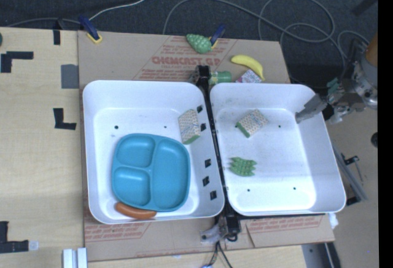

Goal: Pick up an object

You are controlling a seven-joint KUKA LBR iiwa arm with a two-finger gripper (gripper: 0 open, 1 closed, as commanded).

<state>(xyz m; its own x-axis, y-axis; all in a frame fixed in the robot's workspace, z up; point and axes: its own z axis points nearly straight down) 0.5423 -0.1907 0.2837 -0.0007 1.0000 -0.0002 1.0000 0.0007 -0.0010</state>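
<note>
Step looked like pre-grasp: nothing picked yet; left bin [98,137] held a blue divided plate [150,172], an orange sausage-like piece [135,211] against the plate's near edge, and a small box [190,125] by the divider; right bin [319,156] held likeliest targets, a beige-green block [252,122] near the back and a green leafy toy [242,166] mid-bin; gripper [310,110] sat over the right bin's far right rim, well apart from both; jaw state couldn't be told, too blurred and partly cut off; next move probably needed travel inward and descent over one piece.
</note>
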